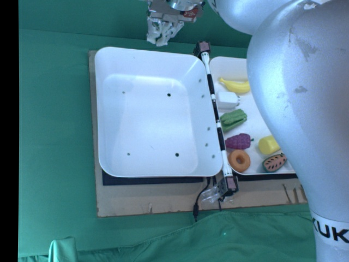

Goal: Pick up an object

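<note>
Here, the hand [159, 35] is seen above the far edge of the left bin [109, 64], over the green cloth [54, 119] that covers the worktop, and nothing is held in it; whether it is wide or narrow cannot be told, since its tip is small and blurred. The grey arm [294, 91] is seen sweeping in from the right and hiding much of the right bin [218, 64]. A black-and-white bar [215, 113] is laid along the seam where the left bin meets the right bin. The objects are all gathered in the right bin, beyond that bar from the left bin. A yellow banana [235, 84] is placed toward the far end, with a small white block [227, 99] just beside it. A green piece [233, 118] is found next, then a purple fruit [238, 141], and an orange ring [239, 160] is set at the near end, close to the bar. A yellow piece [268, 144] and a watermelon slice [274, 162] are seen farther from the left bin, partly covered by the arm. Both bins are carried on a brown board [136, 203].
</note>
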Tool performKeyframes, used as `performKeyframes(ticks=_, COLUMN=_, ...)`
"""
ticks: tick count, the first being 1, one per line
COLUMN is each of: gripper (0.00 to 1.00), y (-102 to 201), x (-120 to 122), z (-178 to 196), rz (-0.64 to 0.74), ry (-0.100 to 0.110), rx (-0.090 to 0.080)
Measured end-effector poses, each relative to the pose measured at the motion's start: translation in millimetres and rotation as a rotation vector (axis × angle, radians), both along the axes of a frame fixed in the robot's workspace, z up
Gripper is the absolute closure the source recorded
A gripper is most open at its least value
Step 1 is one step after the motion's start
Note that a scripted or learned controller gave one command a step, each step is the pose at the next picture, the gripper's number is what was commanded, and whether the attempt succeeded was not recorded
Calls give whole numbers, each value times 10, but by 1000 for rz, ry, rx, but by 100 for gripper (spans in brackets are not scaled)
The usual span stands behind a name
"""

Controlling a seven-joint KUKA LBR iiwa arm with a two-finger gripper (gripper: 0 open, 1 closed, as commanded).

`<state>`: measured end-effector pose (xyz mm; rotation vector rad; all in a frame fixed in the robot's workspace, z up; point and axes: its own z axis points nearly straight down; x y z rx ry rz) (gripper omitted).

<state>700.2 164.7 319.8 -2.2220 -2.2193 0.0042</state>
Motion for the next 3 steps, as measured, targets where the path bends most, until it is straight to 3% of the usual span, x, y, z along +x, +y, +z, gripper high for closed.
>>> performKeyframes(ticks=1, gripper=100, y=42, x=-267, z=-161, rz=-1, ry=-2, rx=0)
performKeyframes(ticks=2, gripper=100, y=-38, x=-1096, z=-31, rz=-1, ry=0, rx=3)
performKeyframes(ticks=3, gripper=100, y=37, x=-757, z=-371, rz=-1, ry=-6, rx=0)
